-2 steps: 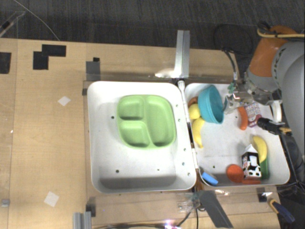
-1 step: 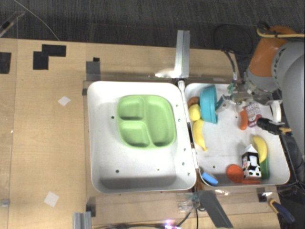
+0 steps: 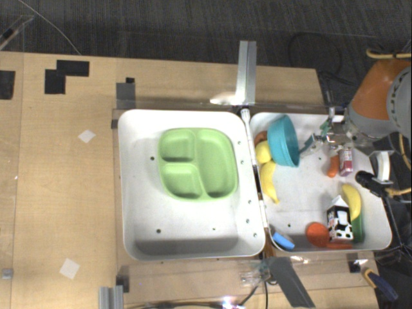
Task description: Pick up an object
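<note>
Jaws (image 3: 322, 138) are seen at the upper part of the right bin (image 3: 302, 192), reaching in from the right below the orange band (image 3: 373, 89) of the arm; whether they are apart or together cannot be told, and nothing can be seen clamped between them. Two white bins are carried side by side on the bench (image 3: 58, 192). One green divided plate (image 3: 196, 163) with three compartments lies in the left bin (image 3: 138, 192). In the right bin, one teal bowl (image 3: 283, 140) is tilted on its edge near the upper left corner, just beside the jaws. Two bananas are counted: one (image 3: 266, 179) along the left wall below the bowl, the other (image 3: 353, 199) near the right wall. One small pink bottle (image 3: 346, 160) and one slim orange object (image 3: 332, 166) lie just below the wrist. One small carton with a black-and-white cow pattern (image 3: 339, 221) stands near the lower right corner, with one orange-red round fruit (image 3: 315, 234) touching its left side and one green object (image 3: 358, 229) at its right. One blue object (image 3: 282, 240) lies at the lower left corner.
</note>
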You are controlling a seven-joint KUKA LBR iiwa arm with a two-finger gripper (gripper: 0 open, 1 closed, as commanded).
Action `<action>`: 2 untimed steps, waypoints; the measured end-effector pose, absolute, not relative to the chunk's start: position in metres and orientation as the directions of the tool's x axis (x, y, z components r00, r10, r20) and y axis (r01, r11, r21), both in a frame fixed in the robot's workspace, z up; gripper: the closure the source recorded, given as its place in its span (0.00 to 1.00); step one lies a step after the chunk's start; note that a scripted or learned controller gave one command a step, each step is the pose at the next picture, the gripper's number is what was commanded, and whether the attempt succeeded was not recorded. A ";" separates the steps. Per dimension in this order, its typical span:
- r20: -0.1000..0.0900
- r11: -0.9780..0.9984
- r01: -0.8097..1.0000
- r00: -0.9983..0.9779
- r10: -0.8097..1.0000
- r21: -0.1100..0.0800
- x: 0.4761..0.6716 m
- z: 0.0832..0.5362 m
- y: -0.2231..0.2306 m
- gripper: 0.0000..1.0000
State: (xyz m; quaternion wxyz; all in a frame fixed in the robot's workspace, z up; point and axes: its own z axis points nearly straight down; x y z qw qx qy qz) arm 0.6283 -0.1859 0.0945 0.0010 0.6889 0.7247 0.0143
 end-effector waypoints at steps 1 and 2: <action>0.019 -0.041 0.999 0.040 0.999 0.029 0.589 0.097 -0.185 0.00; -0.002 0.108 0.994 -0.108 0.994 0.012 0.522 0.089 -0.189 0.00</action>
